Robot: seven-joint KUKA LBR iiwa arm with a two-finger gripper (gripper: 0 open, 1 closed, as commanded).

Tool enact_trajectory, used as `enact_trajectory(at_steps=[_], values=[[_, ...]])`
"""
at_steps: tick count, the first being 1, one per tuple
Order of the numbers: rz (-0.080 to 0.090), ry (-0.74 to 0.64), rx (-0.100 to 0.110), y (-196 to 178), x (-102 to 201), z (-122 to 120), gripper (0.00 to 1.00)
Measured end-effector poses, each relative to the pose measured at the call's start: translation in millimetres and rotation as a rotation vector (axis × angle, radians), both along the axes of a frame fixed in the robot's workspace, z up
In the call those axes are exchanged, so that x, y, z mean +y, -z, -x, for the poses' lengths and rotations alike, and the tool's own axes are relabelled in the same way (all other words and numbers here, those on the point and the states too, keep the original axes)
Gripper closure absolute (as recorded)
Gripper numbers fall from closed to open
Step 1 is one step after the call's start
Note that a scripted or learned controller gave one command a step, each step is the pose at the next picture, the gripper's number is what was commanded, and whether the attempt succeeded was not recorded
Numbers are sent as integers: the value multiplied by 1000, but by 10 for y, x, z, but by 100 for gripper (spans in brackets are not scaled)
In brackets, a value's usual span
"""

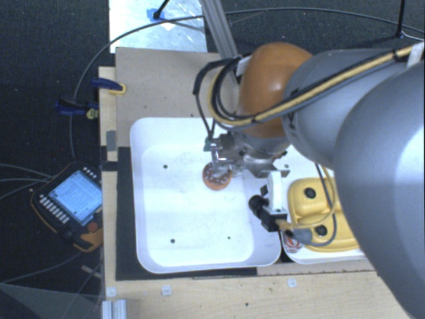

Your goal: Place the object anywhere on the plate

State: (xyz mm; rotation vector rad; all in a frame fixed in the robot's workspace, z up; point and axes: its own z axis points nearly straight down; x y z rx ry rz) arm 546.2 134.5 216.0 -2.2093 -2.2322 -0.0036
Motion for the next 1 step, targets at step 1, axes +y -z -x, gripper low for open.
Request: enact_trajectory(at_steps=[1], values=[[2, 5, 1, -2, -37, -2, 0]])
